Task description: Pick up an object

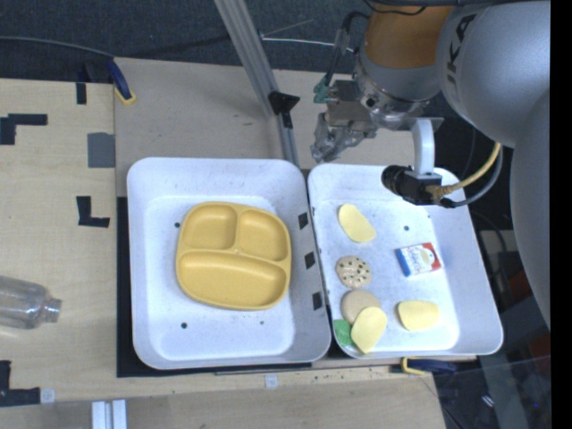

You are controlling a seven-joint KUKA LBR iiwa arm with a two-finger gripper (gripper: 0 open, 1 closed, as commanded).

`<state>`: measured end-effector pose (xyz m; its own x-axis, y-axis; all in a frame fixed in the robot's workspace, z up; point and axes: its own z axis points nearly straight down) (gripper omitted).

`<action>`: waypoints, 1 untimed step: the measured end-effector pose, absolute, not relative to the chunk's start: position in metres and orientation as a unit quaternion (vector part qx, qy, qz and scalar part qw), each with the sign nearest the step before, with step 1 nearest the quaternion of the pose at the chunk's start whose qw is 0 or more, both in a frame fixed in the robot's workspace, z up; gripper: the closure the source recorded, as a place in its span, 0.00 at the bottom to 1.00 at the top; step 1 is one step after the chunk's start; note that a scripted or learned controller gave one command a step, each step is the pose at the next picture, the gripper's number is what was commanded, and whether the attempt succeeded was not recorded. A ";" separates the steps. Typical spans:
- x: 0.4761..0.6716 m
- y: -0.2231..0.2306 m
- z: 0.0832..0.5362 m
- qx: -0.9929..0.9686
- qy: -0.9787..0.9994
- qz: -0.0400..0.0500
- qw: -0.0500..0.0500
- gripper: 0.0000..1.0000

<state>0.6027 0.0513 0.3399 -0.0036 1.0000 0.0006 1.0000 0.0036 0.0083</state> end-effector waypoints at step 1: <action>0.601 0.050 0.345 0.706 0.708 -0.002 0.001 1.00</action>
<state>0.6011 0.0504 0.3449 -0.0019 1.0000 -0.0039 1.0000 0.0019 -0.0015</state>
